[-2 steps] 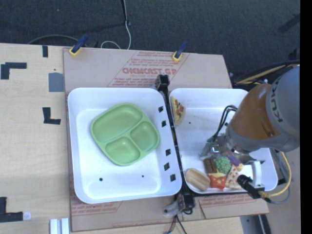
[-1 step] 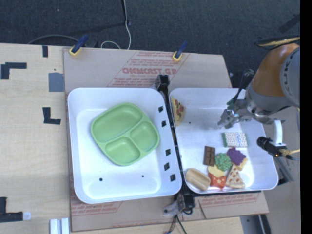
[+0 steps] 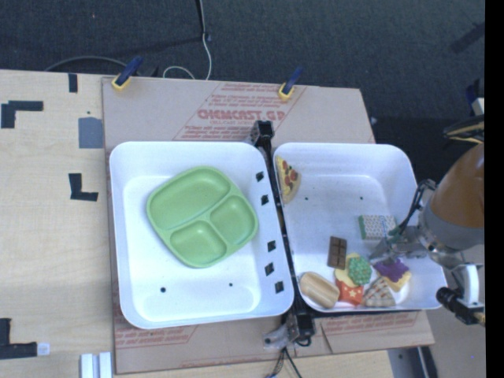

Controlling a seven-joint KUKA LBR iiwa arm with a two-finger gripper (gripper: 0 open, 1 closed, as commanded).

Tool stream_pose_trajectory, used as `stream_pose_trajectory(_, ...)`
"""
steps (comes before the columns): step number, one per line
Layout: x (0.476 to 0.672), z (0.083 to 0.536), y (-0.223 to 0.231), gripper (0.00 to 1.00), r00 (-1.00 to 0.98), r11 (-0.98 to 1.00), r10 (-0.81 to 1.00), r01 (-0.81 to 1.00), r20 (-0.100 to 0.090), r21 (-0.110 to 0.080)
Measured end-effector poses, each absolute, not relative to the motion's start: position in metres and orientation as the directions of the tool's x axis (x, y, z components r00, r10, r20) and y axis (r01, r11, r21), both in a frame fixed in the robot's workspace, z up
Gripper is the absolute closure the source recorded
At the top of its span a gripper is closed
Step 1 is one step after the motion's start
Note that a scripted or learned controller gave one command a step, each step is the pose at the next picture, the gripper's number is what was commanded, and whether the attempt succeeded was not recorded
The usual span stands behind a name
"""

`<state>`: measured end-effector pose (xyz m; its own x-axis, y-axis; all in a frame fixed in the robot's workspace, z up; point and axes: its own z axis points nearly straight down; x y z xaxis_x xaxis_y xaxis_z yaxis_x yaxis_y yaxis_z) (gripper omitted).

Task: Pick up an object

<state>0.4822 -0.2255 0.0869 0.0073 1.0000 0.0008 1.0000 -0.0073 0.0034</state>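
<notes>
Toy foods lie in the right bin point(image 3: 394, 160). A pizza slice point(image 3: 288, 178) rests by its left wall. A pale green block point(image 3: 376, 226) sits mid-right and a brown chocolate bar point(image 3: 337, 251) lies left of it. Along the front are a hot dog bun point(image 3: 319, 289), a green broccoli piece point(image 3: 359, 270), a purple piece point(image 3: 391, 270) and a waffle point(image 3: 380, 294), all close together. My gripper point(image 3: 393, 247) reaches in from the right and hangs low between the green block and the purple piece, right above the cluster.
The left bin point(image 3: 130, 211) holds a green divided plate point(image 3: 202, 216). A black divider point(image 3: 272, 211) runs between the bins. The arm's orange band point(image 3: 472, 195) overhangs the right bin's right rim. Cables hang at the front edge point(image 3: 290, 333).
</notes>
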Motion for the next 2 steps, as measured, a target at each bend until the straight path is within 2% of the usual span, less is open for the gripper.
stream_pose_trajectory(1,0.576,0.23,-0.192,0.0,-0.01,0.01,1.0,1.0,-0.005,0.02)
stream_pose_trajectory(2,0.505,0.129,-0.142,0.0,-0.001,0.001,1.0,1.0,0.007,-0.016)
